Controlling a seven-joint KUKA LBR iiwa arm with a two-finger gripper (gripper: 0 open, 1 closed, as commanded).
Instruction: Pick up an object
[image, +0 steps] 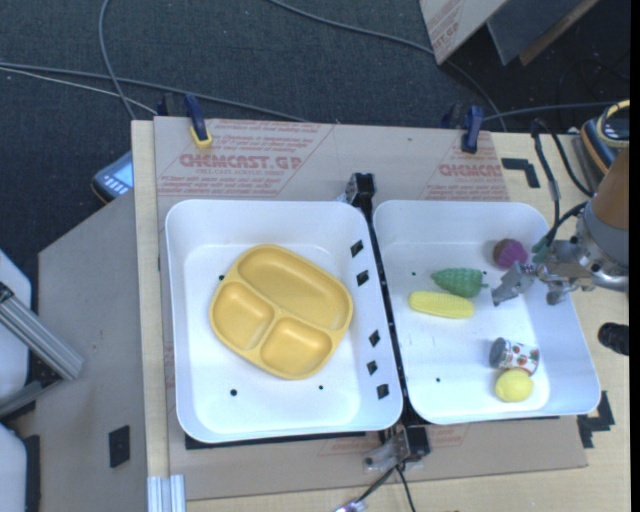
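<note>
The right bin (440, 225) holds a purple toy (510, 252), a green bumpy vegetable (457, 281), a yellow corn cob (441, 305), a small printed can (513, 354) and a yellow lemon (514, 387). My gripper (530, 289) hangs over the right side of this bin, just below the purple toy and right of the green vegetable. Its fingers (505, 290) stand apart, open, with nothing between them. The grey arm comes in from the right edge.
The left bin (190, 330) bears a yellow divided plate (281, 310). A black divider with clips (372, 300) runs between the bins. Blue clamps (197, 120) hold the cardboard base at the back, and cables lie on the dark floor beyond.
</note>
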